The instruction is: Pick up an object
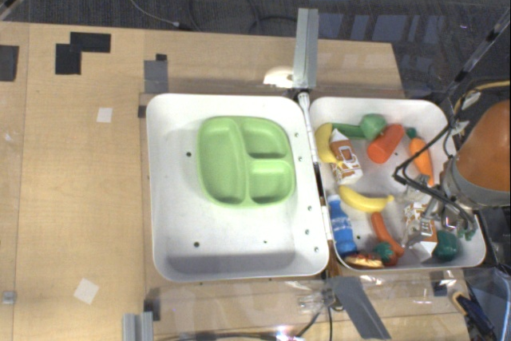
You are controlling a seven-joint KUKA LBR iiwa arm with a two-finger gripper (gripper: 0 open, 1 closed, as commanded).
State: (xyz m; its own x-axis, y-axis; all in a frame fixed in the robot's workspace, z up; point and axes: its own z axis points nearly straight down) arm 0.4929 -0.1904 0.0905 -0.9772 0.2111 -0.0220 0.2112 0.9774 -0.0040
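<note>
camera view | pincer low in right bin | grip state: cannot tell

Right bin crowded with toy food. Yellow banana lying mid-bin. Second banana by left wall, small carton touching it. Orange carrot tilted near green piece. Blue bottle along left wall. Green pepper at front right corner.

Tray in left bin; toys in right bin.
</note>
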